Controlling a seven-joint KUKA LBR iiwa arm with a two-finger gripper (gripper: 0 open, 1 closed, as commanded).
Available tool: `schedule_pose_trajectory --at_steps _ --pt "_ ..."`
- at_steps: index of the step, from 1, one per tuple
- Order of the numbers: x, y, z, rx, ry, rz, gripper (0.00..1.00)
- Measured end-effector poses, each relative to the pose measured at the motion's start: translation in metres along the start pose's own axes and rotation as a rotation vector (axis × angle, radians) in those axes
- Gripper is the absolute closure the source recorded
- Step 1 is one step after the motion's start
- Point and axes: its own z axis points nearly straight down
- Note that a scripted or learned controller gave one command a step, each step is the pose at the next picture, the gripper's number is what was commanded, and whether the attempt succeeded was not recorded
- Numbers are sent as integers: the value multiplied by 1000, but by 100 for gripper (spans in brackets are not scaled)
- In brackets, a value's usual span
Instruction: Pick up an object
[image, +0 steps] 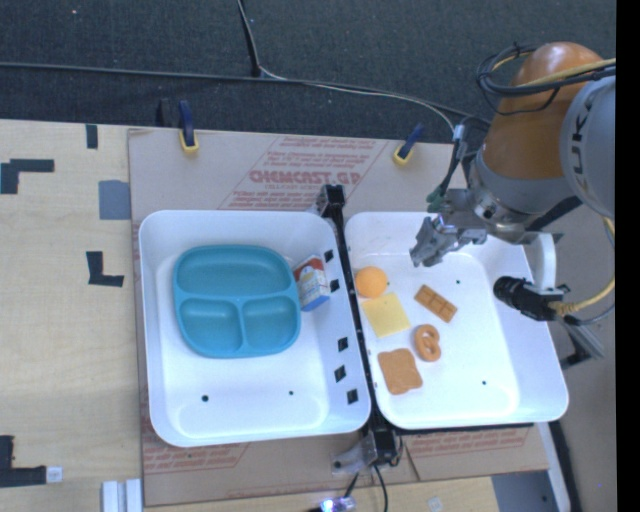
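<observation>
Gripper (432, 245) over upper part of right bin (520, 385), above the food pieces; cannot tell from this angle whether jaws released or clenched. In right bin: orange ball (371, 282), yellow slice (385, 314), brown cracker (435, 303), pretzel (428, 342), toast (400, 371). In left bin (165, 400): blue divided plate (237, 300), small can (312, 283) just beside.

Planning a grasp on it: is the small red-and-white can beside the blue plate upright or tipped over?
Tipped. The small red-and-white can lies on its side in the left white bin, against the blue divided plate.

light: bright, even | shadows: soft, faint | focus: slightly soft overall
</observation>
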Motion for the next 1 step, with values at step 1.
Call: schedule_pose_trajectory --at_steps 1 --pt "49 -9 18 1 -1 1 100"
